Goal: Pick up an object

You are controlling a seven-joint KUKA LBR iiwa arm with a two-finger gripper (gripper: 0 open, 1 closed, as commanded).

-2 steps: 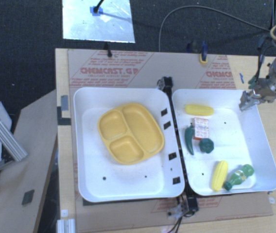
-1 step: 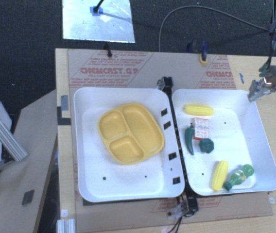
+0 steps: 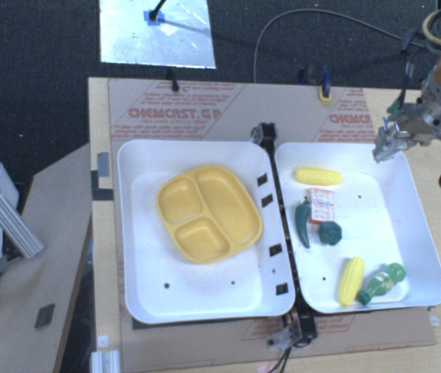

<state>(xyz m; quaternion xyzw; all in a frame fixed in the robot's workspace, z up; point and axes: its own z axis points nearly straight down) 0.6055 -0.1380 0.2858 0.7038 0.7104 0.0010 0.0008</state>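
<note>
nearest corn cob (image 3: pixel 317 176) lies at the right bin's (image 3: pixel 418 208) far edge, near the red packet (image 3: pixel 321 205), my gripper (image 3: pixel 387 144) above the far rim, grip state unclear, nothing visibly held; descent could clip the wall.

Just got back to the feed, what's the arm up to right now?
The arm's hand hovers over the far right corner of the right bin, with nothing between its fingers. The pickable items all lie in that bin: a corn cob near the far side, a small red-and-white packet, a green pepper, a dark green piece, a second corn cob and a green bottle near the front. The left bin holds a yellow divided tray. No pick yet.
</note>
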